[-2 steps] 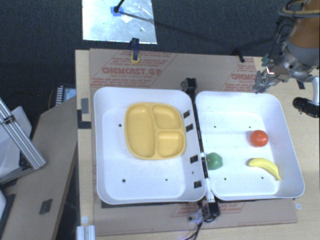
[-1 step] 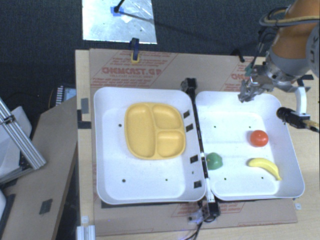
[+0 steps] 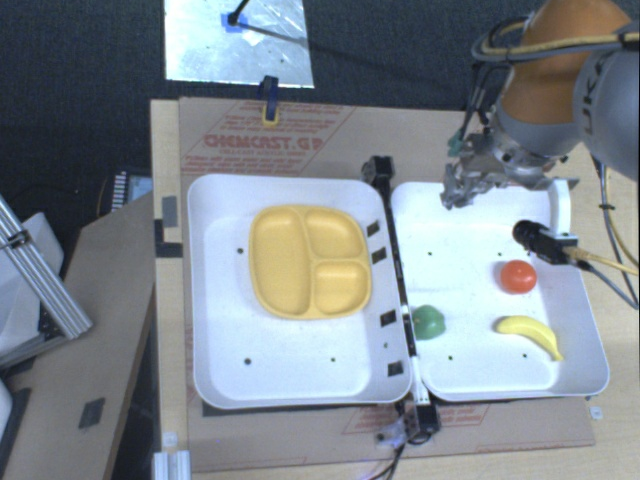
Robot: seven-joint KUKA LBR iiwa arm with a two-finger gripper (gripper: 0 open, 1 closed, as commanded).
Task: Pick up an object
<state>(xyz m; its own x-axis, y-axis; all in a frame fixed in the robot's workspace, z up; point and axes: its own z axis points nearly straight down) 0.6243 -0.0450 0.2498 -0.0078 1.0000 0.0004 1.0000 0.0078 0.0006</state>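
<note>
Where it lies, banana (image 3: 529,335), yellow, curved

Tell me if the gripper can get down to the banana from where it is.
Probably yes. The gripper hangs over the far edge of the right bin; the banana lies alone near the bin's front corner, apart from the tomato, with open floor between.
</note>
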